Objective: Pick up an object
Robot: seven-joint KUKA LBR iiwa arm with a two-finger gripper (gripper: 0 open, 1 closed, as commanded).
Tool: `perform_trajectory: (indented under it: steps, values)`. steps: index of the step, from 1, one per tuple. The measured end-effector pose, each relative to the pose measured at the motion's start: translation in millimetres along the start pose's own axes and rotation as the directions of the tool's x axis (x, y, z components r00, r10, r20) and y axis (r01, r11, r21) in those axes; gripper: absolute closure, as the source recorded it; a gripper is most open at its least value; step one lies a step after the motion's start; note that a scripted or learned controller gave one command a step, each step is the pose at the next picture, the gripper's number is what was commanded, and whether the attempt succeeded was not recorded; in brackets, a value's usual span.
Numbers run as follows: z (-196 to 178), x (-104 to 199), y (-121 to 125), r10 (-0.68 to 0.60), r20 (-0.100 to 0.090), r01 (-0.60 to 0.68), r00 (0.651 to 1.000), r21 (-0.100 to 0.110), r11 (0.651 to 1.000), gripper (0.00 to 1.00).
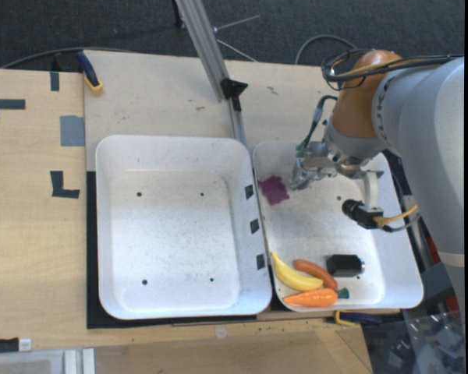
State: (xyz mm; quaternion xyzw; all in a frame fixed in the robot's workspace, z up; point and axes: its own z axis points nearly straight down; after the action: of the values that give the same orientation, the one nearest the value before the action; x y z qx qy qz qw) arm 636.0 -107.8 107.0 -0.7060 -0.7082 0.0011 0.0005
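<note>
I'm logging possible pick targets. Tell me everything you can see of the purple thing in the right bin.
The purple thing is a small, flat-looking, roughly four-sided piece in dull magenta, with uneven edges; its material cannot be told. It lies on the floor of the right bin, in the far left corner near the wall shared with the other bin. The claw sits just to its right; contact between them cannot be made out. It lies well apart from the other objects.

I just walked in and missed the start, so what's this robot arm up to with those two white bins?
The grey arm reaches into the right bin, its gripper low near the bin's far left corner, beside a small purple object. Nothing is visibly held. A banana, two carrots and a black block lie along that bin's near edge. The left bin sits alongside.
</note>
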Motion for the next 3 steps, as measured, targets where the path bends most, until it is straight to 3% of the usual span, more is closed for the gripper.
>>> perform_trajectory:
  steps: [3]
  values:
    - [-149,1,-2,0.001,0.0,-0.001,1.0,-0.006,1.0,1.0]
